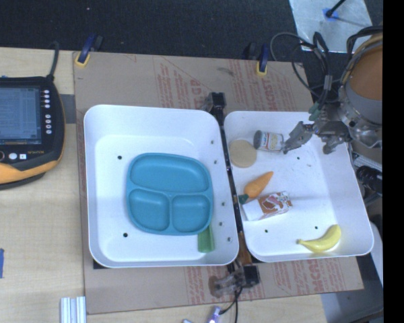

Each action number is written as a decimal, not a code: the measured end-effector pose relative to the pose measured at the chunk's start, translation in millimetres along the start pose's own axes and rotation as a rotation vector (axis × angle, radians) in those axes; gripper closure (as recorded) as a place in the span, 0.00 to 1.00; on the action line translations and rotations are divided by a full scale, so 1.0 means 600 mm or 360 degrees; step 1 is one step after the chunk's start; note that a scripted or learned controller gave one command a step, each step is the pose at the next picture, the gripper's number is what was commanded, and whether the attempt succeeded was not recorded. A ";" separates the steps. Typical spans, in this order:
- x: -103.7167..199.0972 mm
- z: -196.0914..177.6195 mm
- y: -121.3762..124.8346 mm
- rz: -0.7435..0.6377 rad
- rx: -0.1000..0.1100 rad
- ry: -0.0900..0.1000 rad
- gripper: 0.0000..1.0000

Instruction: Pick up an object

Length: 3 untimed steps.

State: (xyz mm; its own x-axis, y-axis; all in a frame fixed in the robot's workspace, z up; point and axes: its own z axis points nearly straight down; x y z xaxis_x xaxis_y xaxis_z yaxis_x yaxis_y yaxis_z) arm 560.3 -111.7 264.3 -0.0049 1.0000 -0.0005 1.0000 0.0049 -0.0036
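Blue plate (pixel 169 193), yellow banana (pixel 321 240), orange carrot (pixel 258 184)

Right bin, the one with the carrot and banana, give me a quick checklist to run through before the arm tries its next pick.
1. Pincer over the shallow white right bin: ok, at its upper edge.
2. Pincer free of any load: ok, nothing between the fingers.
3. Nearest target, the small grey can lying on its side, reachable: ok, just left of the pincer.
4. Can free of neighbours: not ok, the round tan disc sits close beside it.
5. Orange carrot apart from the red-and-white carton: cannot tell, they look nearly touching.
6. Yellow banana clear of the wall: not ok, near the lower rim.
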 end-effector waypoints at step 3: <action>0.027 0.288 -0.036 -0.0001 0.0001 0.0000 0.00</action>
State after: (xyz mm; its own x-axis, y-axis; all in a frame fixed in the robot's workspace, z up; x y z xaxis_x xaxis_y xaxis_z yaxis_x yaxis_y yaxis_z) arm 538.0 -95.8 91.5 -0.0057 1.0000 -0.0006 1.0000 0.0057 -0.0045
